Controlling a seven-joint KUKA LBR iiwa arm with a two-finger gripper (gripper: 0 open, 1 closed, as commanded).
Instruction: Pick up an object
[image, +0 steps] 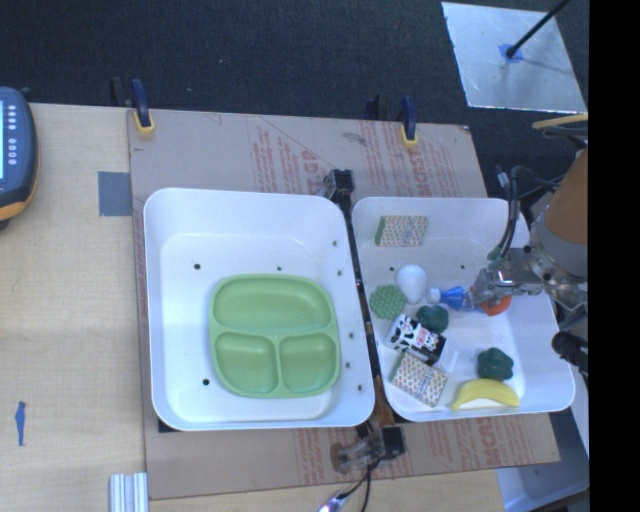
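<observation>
Gripper (497, 287) low over right bin (530, 395), w/ orange object (497, 305) just below it.
Blue item (453, 297) just left; can't tell its state.

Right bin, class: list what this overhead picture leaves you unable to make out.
- Pincer: blurred in the camera view; whether it grips anything is unclear.
- Orange object: partly covered by the pincer.
- Blue object: too small to identify.
- Arm: cut off at the right.
</observation>
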